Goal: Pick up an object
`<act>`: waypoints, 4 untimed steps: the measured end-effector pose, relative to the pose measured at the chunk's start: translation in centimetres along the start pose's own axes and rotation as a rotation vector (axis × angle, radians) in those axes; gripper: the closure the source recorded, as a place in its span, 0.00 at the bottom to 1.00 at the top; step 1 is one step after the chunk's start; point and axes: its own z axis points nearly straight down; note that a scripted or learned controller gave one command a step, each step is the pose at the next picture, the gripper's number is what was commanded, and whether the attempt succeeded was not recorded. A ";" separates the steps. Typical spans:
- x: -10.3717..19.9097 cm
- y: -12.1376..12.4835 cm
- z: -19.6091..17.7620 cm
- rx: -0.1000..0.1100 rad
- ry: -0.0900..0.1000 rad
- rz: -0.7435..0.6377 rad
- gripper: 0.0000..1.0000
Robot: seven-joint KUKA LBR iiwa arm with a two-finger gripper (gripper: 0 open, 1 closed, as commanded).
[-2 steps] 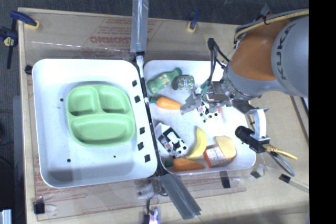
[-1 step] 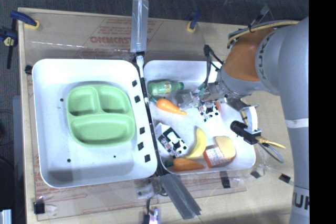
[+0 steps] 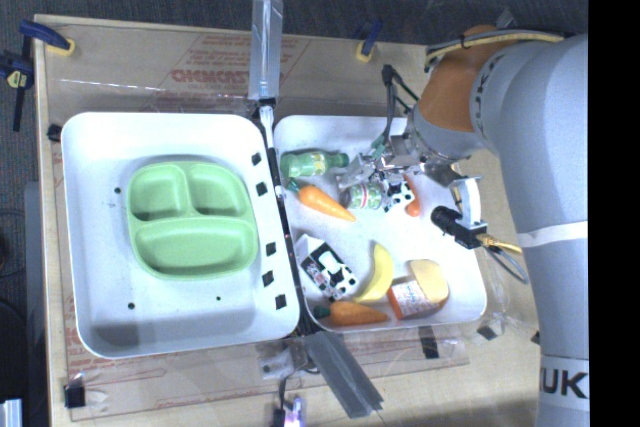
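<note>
The right bin (image 3: 440,255) holds several toys. My gripper (image 3: 381,177) hangs low in the bin's upper middle, right over a small silver and green can-like item (image 3: 366,196) that it partly hides. A green bottle (image 3: 314,162) lies just left of it, with a carrot (image 3: 325,202) below the bottle. Right of the gripper sits a small black and white piece (image 3: 404,198). Nothing can be seen held.
The left bin (image 3: 90,245) carries a green divided plate (image 3: 192,218). In the lower half of the right bin lie a banana (image 3: 378,272), a black and white cow toy (image 3: 328,270), a second carrot (image 3: 355,314) and an orange-yellow block (image 3: 420,291). My arm (image 3: 500,115) covers the bin's right corner.
</note>
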 end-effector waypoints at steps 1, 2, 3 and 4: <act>-0.1 0.2 -1.1 -0.003 -0.003 -0.003 1.00; 0.0 0.3 -1.1 -0.003 -0.001 -0.005 0.00; 0.7 -4.0 -0.8 0.024 0.011 0.126 0.00; 1.4 -7.6 -1.1 0.024 0.011 0.088 0.00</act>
